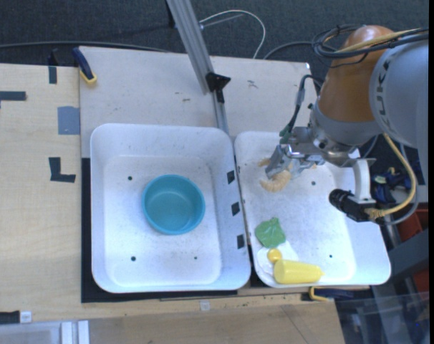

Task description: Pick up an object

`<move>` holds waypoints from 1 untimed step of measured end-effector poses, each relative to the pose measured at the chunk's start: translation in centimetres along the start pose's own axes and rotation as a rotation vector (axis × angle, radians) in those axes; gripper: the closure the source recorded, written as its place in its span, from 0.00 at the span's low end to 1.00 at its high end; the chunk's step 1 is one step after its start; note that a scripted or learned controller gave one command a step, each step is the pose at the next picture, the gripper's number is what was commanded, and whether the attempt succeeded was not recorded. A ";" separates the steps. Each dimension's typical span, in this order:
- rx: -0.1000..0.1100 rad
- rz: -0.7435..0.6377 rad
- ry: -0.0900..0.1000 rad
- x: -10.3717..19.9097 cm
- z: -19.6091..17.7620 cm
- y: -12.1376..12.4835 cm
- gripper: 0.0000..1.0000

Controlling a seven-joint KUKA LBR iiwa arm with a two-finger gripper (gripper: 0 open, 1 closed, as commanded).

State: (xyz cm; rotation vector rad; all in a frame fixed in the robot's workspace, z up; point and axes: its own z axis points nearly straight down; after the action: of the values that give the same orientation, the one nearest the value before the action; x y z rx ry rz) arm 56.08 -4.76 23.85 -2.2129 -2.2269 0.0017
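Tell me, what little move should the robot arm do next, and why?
Probably a short drop straight down. The gripper hangs right over the tan lump near the top of the right bin, and nothing shows between its fingers. The green piece and yellow bottle lie farther off.

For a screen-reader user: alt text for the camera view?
The gripper sits low over a tan object in the right bin, which also holds a green piece and yellow bottle. A blue bowl sits in the left bin.

Even bright overhead light, soft shadows, slightly grainy
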 end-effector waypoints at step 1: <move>0.000 0.000 0.000 5.1 1.2 2.2 1.00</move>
State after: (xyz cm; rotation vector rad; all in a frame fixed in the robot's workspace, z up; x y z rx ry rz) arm 58.27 0.31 22.66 -2.2128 -2.2273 0.0015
